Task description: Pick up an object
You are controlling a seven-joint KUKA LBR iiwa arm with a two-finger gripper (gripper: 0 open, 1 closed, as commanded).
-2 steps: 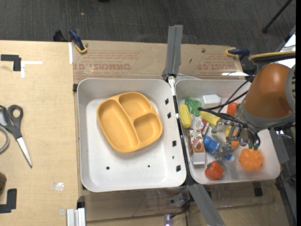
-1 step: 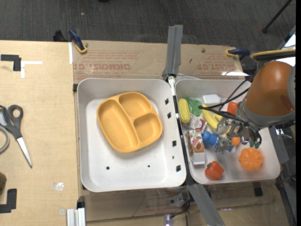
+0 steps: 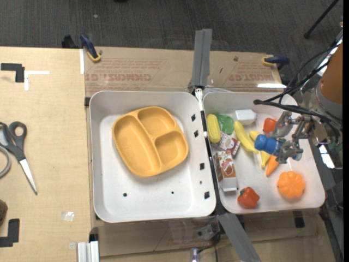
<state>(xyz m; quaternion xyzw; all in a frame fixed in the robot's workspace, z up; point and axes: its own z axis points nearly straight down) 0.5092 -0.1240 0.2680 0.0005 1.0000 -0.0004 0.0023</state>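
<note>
A pale wooden bench (image 3: 43,146) over dark carpet (image 3: 163,10) bears two shallow white bins; the left bin (image 3: 103,201) holds a yellow divided plastic plate (image 3: 150,141). In the right bin (image 3: 313,201), the metal gripper (image 3: 286,141) stands over a blue plastic cylinder (image 3: 267,143); its jaw state cannot be told.

The grey-and-orange robot arm (image 3: 334,86) is running off the right edge; its metal gripper (image 3: 289,138) is partly covering a blue plastic toy (image 3: 266,143).
</note>
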